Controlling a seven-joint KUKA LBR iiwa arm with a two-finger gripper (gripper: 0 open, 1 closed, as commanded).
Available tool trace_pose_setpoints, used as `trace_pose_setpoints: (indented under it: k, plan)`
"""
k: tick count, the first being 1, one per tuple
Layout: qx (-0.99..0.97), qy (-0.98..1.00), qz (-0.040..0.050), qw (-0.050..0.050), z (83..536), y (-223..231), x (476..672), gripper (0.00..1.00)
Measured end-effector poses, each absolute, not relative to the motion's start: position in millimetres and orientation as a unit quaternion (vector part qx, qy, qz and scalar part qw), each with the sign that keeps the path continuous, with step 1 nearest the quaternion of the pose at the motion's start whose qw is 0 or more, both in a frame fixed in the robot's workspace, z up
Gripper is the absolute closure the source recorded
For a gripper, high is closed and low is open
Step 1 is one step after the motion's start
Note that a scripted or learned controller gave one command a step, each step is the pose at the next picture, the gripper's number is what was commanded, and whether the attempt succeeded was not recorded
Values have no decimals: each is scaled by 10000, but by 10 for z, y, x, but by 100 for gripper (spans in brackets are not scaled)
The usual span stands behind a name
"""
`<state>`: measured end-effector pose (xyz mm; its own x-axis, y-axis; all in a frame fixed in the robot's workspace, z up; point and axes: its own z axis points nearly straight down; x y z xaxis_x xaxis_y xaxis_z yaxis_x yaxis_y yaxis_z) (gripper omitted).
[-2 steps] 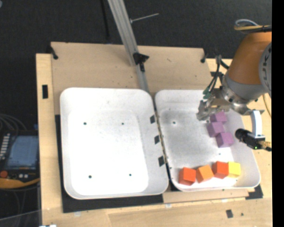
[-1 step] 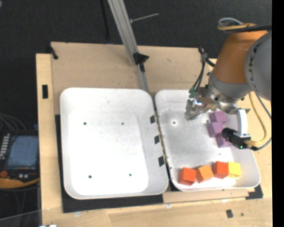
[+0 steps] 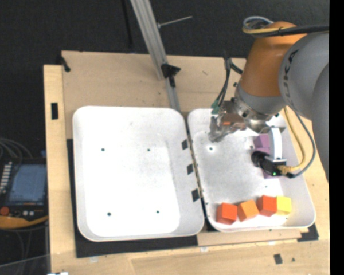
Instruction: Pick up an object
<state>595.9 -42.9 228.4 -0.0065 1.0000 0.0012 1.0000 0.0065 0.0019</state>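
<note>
Two white bins sit on my table (image 3: 132,79). I see the gripper (image 3: 217,132) over the right bin's (image 3: 235,165) far-left corner; whether it's apart I cannot tell. Four blocks (image 3: 254,208) line the near edge, well apart from it.

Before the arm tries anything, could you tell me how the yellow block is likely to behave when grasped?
The yellow block looks stiff and flat-sided, so probably won't roll. It sits against a red block near the bin's edge, so a push may jam it.
</note>
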Motion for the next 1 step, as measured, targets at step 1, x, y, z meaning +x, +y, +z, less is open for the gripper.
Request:
trace_pose_setpoints:
  k: [1]
  plan:
    - [7043, 7099, 16, 5, 2384, 103, 6123, 100]
